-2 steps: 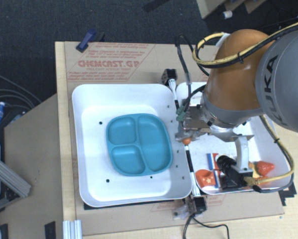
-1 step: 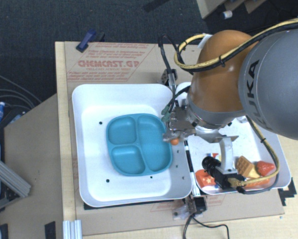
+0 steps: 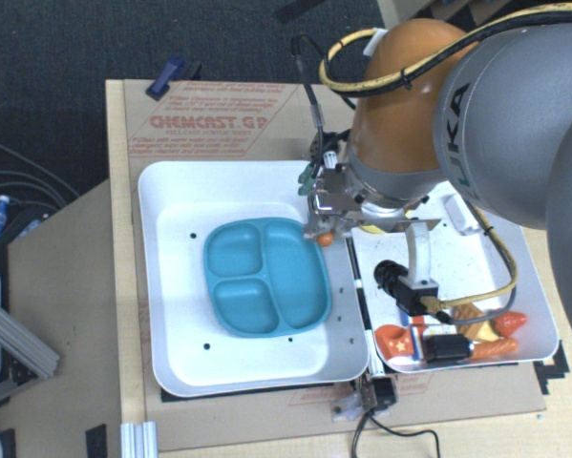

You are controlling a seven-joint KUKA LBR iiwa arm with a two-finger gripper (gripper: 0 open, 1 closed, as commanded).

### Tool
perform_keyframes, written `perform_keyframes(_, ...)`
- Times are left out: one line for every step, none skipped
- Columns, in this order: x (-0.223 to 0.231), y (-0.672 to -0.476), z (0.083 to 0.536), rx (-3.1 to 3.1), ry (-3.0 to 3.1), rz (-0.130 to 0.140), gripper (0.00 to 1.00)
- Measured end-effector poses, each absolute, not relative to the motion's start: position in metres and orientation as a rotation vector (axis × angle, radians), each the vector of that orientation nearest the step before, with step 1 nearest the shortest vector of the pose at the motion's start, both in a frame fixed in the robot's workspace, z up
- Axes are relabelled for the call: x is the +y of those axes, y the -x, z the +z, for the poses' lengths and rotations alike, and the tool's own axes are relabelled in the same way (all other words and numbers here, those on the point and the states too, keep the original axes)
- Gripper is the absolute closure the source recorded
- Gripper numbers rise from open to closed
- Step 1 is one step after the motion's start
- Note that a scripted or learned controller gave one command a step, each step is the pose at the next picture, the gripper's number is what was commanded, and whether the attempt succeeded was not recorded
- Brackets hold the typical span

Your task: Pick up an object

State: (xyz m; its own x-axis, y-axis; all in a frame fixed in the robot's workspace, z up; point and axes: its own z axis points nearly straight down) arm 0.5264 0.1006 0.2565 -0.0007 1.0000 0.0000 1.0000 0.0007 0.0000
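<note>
The gripper (image 3: 326,219) hangs low over the ridge where the two white bins meet, at the far right corner of the left bin (image 3: 161,256). The wrist's bulk hides its tip, so I cannot tell whether it is open or closed, or whether it has hold of anything. A small orange bit (image 3: 324,239) shows just beneath it, at the ridge.

Nearest to it is the blue divided plate (image 3: 266,277), lying flat and alone in the middle of the left bin, just beside the gripper. The other things crowd the near corner of the right bin (image 3: 467,246). There is a red piece (image 3: 391,340) with a black oblong (image 3: 448,348) beside it, an orange-red stick (image 3: 491,349) along the rim, a red lump (image 3: 512,322) and a tan piece (image 3: 475,330) among them (the arm (image 3: 515,93) and its orange band (image 3: 410,84) cover most of that bin's far half).

Under the bins lies a brown paper-faced sheet (image 3: 209,122) printed in red with "CHEMCAST GP" above smaller lines too fine to read. Part of some dark lettering shows on the grey arm.

The bench stands on dark carpet (image 3: 56,36). A blue object (image 3: 166,77) lies at the sheet's far edge, black cables (image 3: 18,175) trail at the left, and an aluminium rail (image 3: 18,340) slants across the lower left corner.
</note>
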Motion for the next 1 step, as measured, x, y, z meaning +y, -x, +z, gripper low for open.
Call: perform_keyframes(0.0902, -0.5019, 0.2687, -2.219, 2.22, 0.004, 1.0)
